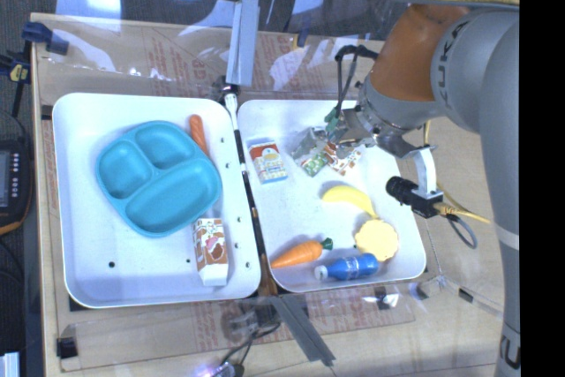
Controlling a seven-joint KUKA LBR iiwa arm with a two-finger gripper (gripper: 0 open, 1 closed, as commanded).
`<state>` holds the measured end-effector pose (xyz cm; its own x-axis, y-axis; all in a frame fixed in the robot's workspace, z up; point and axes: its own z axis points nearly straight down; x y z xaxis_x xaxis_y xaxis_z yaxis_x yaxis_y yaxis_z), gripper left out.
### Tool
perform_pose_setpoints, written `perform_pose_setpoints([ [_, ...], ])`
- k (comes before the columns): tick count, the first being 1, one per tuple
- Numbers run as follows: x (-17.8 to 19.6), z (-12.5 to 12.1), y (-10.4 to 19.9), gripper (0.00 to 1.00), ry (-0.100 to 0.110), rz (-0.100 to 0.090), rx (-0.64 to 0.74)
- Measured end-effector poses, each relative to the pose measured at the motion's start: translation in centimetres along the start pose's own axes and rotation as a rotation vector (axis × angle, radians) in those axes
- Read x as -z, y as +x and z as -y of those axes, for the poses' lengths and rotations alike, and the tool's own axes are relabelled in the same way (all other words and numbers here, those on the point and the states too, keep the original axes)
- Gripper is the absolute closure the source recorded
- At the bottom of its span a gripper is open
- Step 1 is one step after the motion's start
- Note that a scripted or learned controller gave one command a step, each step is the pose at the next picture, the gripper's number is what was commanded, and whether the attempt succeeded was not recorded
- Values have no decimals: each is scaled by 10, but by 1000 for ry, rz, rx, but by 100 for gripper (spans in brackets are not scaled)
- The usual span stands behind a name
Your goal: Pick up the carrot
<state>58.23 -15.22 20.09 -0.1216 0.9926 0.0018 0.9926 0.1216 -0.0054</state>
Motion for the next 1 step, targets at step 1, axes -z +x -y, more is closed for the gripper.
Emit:
perform_pose_setpoints([
  [1,-14,29,-55,0,1,-1,-139],
])
